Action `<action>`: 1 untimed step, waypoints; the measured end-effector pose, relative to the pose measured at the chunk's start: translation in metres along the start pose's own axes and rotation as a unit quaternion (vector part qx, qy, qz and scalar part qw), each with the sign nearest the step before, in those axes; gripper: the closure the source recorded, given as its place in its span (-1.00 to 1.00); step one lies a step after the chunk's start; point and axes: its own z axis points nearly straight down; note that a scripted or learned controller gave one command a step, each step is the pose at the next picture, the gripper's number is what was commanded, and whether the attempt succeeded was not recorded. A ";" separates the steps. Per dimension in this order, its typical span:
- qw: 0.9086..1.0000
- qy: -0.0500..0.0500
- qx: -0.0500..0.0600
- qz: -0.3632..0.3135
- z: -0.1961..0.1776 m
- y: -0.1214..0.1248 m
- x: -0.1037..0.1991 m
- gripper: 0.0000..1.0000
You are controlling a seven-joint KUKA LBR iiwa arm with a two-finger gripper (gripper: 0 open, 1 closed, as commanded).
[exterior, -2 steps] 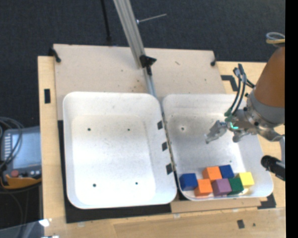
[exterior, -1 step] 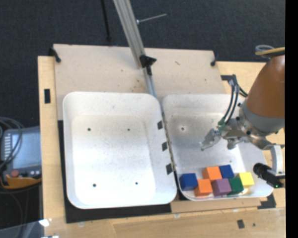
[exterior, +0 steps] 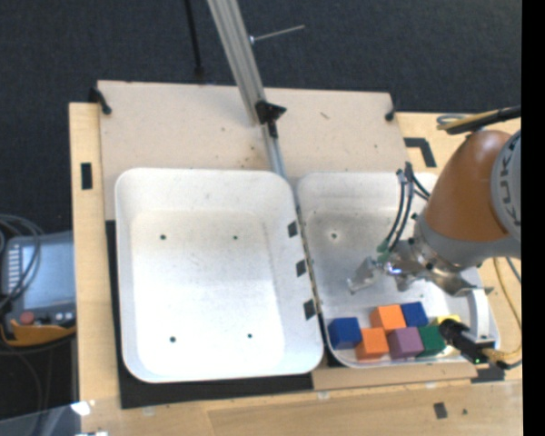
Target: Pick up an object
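Hovering pincer (exterior: 363,278) above square-set blocks (exterior: 391,331)

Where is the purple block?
The purple block sits in the right bin, near its front edge, between an orange block and a green block.

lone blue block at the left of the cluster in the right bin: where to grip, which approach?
Judging from this view: take the blue block from above, fingers on its far and near faces. It sits apart from the orange block by a thin gap, so closing left-right risks snagging it. The bin wall curves close at its near-left, so avoid a low sideways approach.
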 end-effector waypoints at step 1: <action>1.000 0.000 0.000 0.000 0.053 0.006 -0.009 -1.00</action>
